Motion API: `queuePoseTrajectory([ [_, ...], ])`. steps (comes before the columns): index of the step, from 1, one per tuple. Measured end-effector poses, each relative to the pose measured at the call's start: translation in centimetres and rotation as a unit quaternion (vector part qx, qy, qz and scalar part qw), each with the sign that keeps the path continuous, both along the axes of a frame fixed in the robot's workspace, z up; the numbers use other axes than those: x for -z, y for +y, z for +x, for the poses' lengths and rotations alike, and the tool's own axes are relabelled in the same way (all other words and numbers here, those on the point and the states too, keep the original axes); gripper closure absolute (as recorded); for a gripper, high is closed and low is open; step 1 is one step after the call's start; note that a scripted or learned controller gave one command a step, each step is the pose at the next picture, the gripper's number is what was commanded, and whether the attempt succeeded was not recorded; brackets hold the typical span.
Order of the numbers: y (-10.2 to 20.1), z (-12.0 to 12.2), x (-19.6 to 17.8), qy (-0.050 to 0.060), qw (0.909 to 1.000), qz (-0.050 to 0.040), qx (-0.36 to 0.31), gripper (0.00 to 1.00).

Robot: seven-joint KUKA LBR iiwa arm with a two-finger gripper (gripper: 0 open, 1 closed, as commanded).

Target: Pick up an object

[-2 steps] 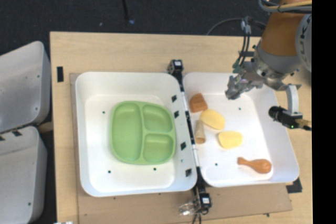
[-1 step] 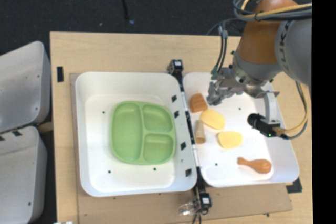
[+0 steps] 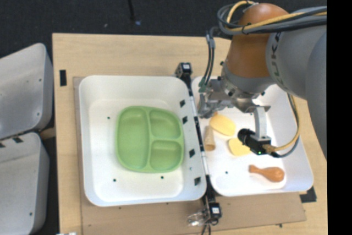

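Observation:
The right bin holds several small objects. A pale yellow wedge lies near its left wall, and a second yellow piece sits just below and right of it. A short tan cylinder rests against the left wall. An orange-brown drumstick shape lies toward the front. My gripper hangs low over the bin's back left part, just above the yellow wedge, with the orange wrist band above it. Nothing can be made out between its fingers.
The left bin holds a green divided plate at its middle. A ridge with black clips separates the two bins. A black cable fitting and a yellow cable from the arm hang over the right bin.

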State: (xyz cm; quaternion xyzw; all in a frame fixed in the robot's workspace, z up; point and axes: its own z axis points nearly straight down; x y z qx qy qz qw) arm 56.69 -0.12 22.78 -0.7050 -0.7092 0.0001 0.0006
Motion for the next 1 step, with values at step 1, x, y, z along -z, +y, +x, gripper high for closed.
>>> queuePoseTrajectory([
  [1,5.1,-0.91,0.67,0.0,1.0,0.0005,0.0,1.0],
])
